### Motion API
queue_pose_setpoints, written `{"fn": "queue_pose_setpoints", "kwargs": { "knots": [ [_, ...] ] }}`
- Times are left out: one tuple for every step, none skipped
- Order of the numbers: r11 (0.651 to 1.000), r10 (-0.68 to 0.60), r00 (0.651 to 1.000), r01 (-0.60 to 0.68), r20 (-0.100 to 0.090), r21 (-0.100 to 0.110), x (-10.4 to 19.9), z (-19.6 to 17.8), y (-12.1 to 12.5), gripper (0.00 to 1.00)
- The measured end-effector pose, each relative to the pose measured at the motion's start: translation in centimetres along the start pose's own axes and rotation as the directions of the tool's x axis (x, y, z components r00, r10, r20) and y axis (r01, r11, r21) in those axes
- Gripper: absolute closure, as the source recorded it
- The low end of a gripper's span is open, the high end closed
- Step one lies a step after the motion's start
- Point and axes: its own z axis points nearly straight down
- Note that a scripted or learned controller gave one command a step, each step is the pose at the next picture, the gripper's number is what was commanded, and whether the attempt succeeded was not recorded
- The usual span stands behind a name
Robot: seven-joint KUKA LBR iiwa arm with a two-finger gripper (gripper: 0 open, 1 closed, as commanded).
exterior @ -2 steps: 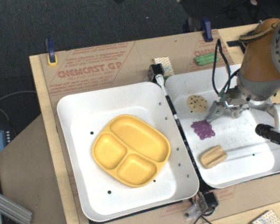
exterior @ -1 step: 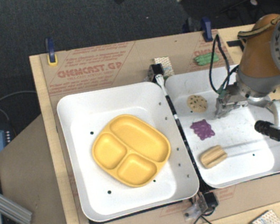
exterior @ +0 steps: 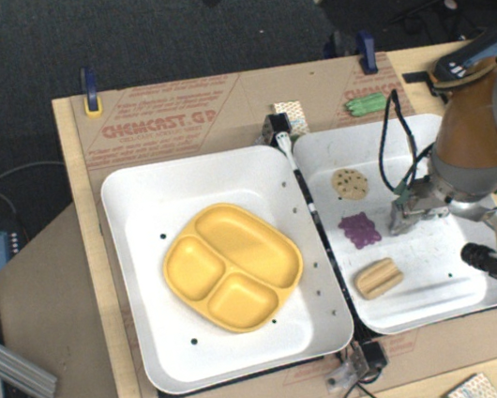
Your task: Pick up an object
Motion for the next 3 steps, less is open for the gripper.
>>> {"fn": "queue_pose_setpoints", "kwargs": {
  "knots": [
    [1.000, 0.000, 1.000, 0.000, 0.004, -0.009, -0.5, -6.7, -1.4, 1.00],
    [1.000, -0.007, 1.000, 0.007, 0.002, -0.007, 3.8, -5.1, 1.3, 1.00],
    [1.000, -0.002, 1.000, 0.002, 0.003, -0.006, 3.5, -5.1, 1.2, 0.00]
  ]
}}
